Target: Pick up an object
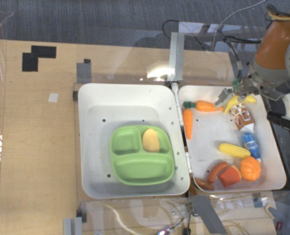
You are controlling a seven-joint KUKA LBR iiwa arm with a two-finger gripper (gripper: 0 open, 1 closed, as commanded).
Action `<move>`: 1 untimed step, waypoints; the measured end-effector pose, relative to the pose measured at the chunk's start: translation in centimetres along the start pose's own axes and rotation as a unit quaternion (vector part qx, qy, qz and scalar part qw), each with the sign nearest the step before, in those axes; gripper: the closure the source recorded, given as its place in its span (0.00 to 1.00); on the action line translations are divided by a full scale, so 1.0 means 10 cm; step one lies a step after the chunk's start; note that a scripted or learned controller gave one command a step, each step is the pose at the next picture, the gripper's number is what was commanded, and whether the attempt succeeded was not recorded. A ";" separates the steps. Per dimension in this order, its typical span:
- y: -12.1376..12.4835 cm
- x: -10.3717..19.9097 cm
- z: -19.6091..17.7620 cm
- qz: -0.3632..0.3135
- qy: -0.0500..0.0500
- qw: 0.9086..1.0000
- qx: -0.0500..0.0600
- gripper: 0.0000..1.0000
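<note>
My gripper point(231, 92) hangs over the far edge of the right bin point(277, 180), coming down from the orange-banded wrist point(277, 45). Directly under and beside it lies a yellow banana-shaped toy point(245, 101), partly hidden by the gripper. A brown and white packet point(242, 116) lies just in front of that. To the gripper's left are two orange carrots, one lying crosswise point(207, 106) and one lengthwise point(187, 123). I see nothing held.
The right bin's near half holds a yellow corn cob point(234, 151), a blue bottle point(250, 145), an orange fruit point(251, 168), a red block point(229, 176) and brown sausages point(214, 172). In the left bin point(93, 131) a green divided plate point(135, 168) carries a yellow lemon point(151, 141).
</note>
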State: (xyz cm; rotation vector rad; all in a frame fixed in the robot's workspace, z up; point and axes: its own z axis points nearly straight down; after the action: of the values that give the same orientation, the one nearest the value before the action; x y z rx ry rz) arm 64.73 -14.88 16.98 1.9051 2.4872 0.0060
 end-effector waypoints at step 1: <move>0.10 -0.39 0.80 -0.131 0.004 0.991 0.007 0.00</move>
State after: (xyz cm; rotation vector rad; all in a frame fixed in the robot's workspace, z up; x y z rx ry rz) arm 66.80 -18.39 8.96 1.5718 2.7279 -0.0059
